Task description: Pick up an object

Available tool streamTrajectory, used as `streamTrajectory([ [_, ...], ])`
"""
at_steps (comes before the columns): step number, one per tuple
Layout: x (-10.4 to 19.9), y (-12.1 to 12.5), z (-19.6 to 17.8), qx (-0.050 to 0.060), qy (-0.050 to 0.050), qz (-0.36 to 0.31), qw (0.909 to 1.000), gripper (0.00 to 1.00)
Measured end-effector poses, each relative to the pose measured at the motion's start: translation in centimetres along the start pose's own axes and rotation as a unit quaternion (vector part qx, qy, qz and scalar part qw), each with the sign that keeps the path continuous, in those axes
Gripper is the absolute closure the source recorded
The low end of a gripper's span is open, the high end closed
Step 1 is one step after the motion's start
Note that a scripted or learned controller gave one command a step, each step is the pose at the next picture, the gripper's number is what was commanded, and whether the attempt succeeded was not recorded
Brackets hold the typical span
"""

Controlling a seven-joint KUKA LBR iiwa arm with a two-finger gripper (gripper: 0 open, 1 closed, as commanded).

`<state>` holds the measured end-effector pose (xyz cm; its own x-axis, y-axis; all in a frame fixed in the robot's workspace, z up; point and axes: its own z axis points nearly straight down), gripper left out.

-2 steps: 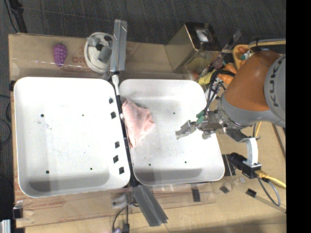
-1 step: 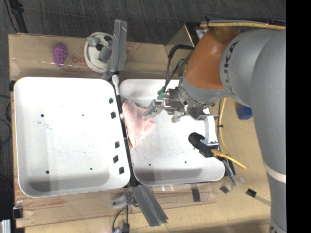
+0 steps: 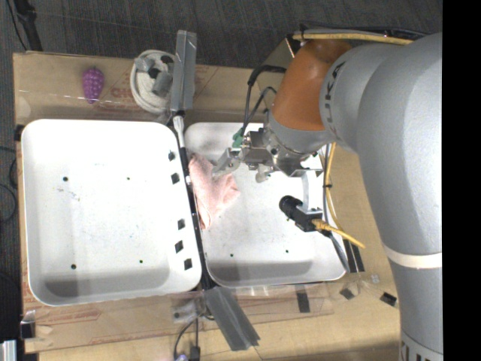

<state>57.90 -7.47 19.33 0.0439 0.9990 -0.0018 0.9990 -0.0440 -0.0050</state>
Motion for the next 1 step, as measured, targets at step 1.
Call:
streamTrajectory([
  [1,-2.62,2.08,7.30,0.000,0.001,-0.094,0.9956,0.00],
])
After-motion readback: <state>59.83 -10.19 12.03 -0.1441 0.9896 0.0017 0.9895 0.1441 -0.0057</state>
